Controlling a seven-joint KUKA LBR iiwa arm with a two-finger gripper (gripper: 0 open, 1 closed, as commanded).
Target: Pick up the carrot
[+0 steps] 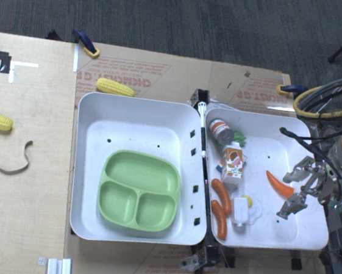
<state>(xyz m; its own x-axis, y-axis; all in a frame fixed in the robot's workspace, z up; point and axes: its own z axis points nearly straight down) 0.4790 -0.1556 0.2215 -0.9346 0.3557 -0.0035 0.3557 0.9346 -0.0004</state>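
Carrot [279, 184] lies in right bin [307, 238], beside spread, empty pincer [295, 192].

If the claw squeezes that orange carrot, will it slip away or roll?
It might. The carrot looks smooth and shiny, like a plastic toy, so it could slip out of the claw. It tapers to a point, so a push would probably swing it in a curve on the white bin floor. It looks stiff and light, not floppy.
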